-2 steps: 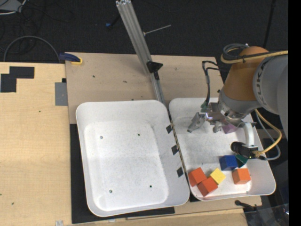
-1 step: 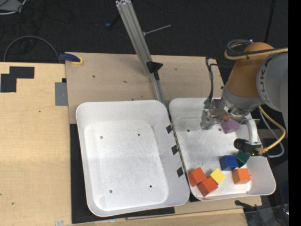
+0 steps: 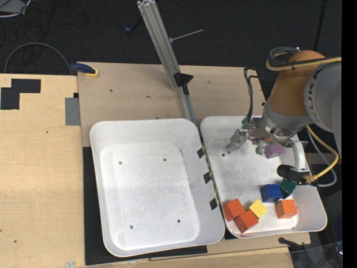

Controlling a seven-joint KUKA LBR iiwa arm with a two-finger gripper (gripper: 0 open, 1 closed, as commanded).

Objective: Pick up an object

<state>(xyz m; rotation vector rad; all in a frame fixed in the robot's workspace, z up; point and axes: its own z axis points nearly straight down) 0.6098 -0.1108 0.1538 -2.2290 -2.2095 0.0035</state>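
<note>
My gripper (image 3: 248, 144) hangs over the far part of the right bin (image 3: 245, 175), open, with nothing visible between its fingers. A purple block (image 3: 274, 150) lies just to the right of it, partly hidden under the wrist. At the bin's near end sit two red-orange blocks (image 3: 234, 208) (image 3: 246, 221), a yellow block (image 3: 258, 209), a blue block (image 3: 271, 192), a green block (image 3: 288, 186) and an orange block (image 3: 286, 208).
The left bin (image 3: 148, 183) sits beside the right one, joined by black clips (image 3: 207, 177). A slanted aluminium bar (image 3: 164, 52) rises behind the bins. Cables (image 3: 312, 175) hang at the right bin's edge.
</note>
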